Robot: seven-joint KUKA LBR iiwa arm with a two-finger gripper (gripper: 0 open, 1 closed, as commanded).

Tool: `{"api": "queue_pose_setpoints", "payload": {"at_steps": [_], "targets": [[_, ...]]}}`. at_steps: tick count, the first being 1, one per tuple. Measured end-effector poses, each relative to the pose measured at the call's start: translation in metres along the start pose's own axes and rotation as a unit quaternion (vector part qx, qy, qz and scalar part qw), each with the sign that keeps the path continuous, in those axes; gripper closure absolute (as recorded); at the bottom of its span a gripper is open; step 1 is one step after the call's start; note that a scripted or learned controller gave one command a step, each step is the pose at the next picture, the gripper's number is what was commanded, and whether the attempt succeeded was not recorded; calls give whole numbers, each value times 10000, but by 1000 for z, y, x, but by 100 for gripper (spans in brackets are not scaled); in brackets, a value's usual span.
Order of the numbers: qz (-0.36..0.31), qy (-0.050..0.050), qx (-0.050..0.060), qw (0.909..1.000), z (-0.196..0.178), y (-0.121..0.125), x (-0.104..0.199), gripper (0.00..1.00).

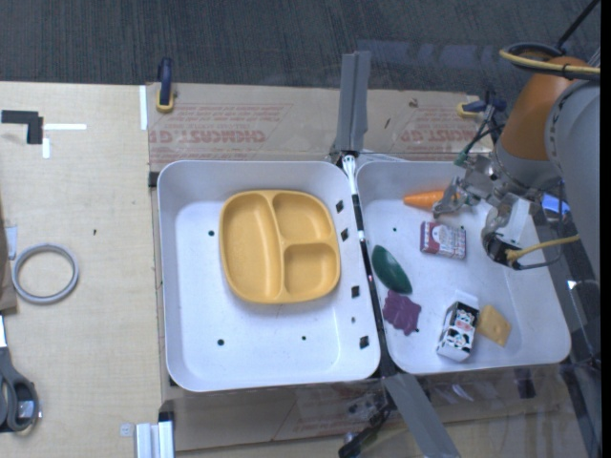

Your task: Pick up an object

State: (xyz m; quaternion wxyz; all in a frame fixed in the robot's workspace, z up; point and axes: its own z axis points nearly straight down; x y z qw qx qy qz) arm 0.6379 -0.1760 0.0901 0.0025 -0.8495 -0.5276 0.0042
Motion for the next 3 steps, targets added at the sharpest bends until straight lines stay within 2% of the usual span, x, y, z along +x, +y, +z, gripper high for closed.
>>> {"api": "queue_pose_setpoints", "payload": {"at_steps": [1, 2, 3], "targets": [[2463, -17, 244, 9689, 2, 14, 3, 0], [867, 52, -3, 9962, -37, 24, -33, 0], [-407, 41, -121, 9991, -12, 34, -10, 0]]}}
